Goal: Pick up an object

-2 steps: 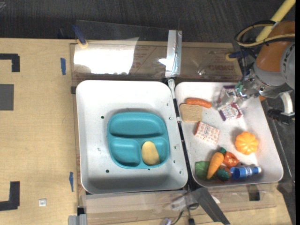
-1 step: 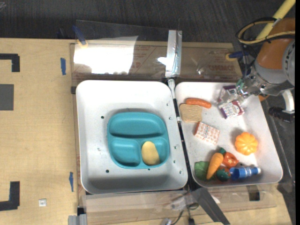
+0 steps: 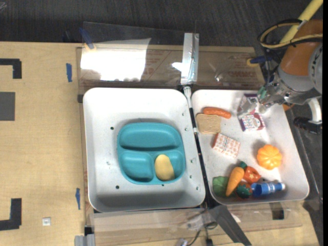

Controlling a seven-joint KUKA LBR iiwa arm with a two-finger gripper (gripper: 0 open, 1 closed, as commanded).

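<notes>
Two shallow white bins side by side on the table [image 3: 36, 137]. In the left bin [image 3: 97, 137], a teal divided tray [image 3: 148, 137], with a yellow potato-like piece [image 3: 164, 167] lying in its lower right compartment. In the right bin [image 3: 294, 152], a scatter of toy food: orange sausage [image 3: 216, 112] near the top left, resting against a slice of bread [image 3: 207, 123] just below; small white and red patterned box [image 3: 226, 144] toward the middle; orange pumpkin [image 3: 269, 157] well to the right. Along the lower edge, a carrot [image 3: 234, 180] tilted over a green piece [image 3: 220, 184], a red piece [image 3: 251, 175] beside, and a blue bottle [image 3: 266, 188] lying flat. Near the top right, a small white and purple carton [image 3: 251, 122]. Gripper [image 3: 265, 97] low over the bin's upper right corner, just above the carton, beside a crumpled clear wrapper [image 3: 247, 104]; open or closed, cannot tell; nothing visibly between its tips. Grey arm [image 3: 302, 70] entering from the right.
</notes>
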